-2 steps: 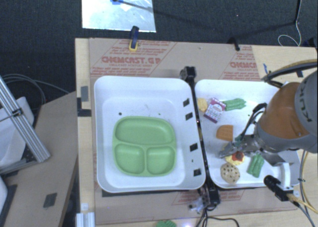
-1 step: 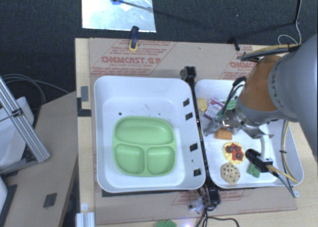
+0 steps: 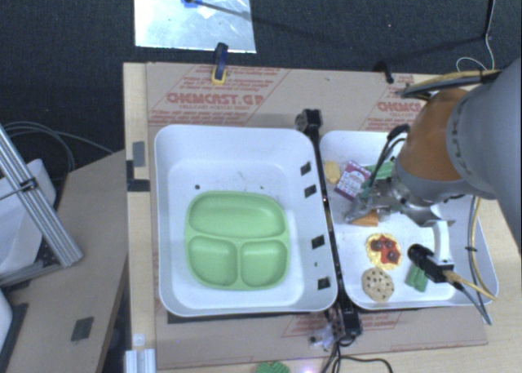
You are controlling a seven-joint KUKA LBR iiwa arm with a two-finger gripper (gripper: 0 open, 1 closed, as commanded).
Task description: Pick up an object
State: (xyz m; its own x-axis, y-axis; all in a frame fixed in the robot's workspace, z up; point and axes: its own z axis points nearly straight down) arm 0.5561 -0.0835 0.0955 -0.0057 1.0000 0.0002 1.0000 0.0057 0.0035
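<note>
Two white bins share the bench; gripper [image 3: 360,210] hangs low in the right bin [image 3: 481,269] beside a pizza slice [image 3: 383,249], its grip state impossible to tell.

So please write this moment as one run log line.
arm: over right bin | gripper: low among toy food | green tray: left bin | cookie: right bin

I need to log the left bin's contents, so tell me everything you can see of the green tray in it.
The green tray is pale green, looks like smooth moulded plastic, and has rounded corners. It has three compartments: one wide one along the far side and two smaller ones side by side along the near side. It lies flat, right way up, on the floor of the left bin, roughly in the middle and a little toward the near side. Nothing lies in it, and it rests apart from the bin's walls.
</note>
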